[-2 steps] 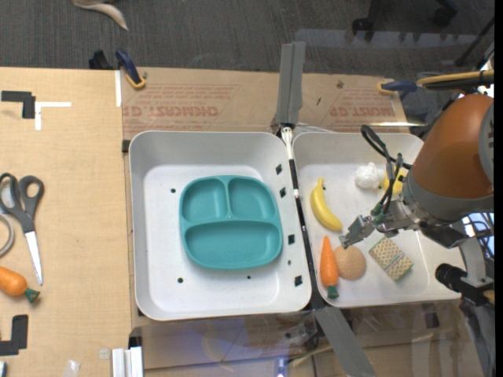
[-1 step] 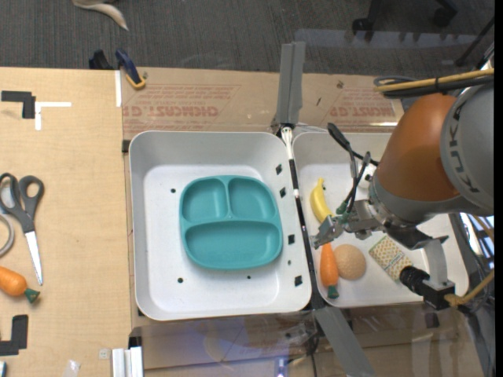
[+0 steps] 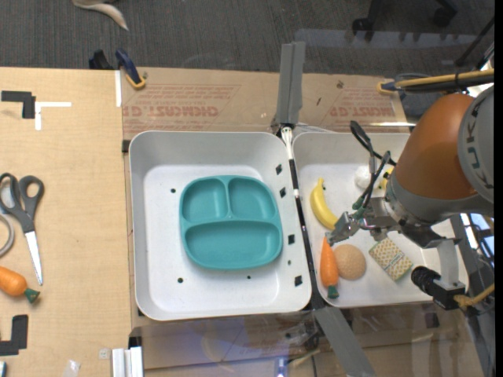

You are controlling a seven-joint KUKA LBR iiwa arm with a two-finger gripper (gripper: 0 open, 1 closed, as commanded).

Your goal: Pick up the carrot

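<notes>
End effector (image 3: 344, 230) hangs low in the right bin (image 3: 346, 151), just above the carrot (image 3: 328, 264) lying by the bin's left wall near a banana (image 3: 320, 204), apparently lining up a grasp; finger state undeterminable.

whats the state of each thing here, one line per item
carrot: lying in the right bin, not gripped
end effector: low over the right bin, just above the carrot
banana: lying by the right bin's left wall
teal plate: flat in the left bin
scissors: closed, on the bench
second carrot: on the bench, left edge
</notes>
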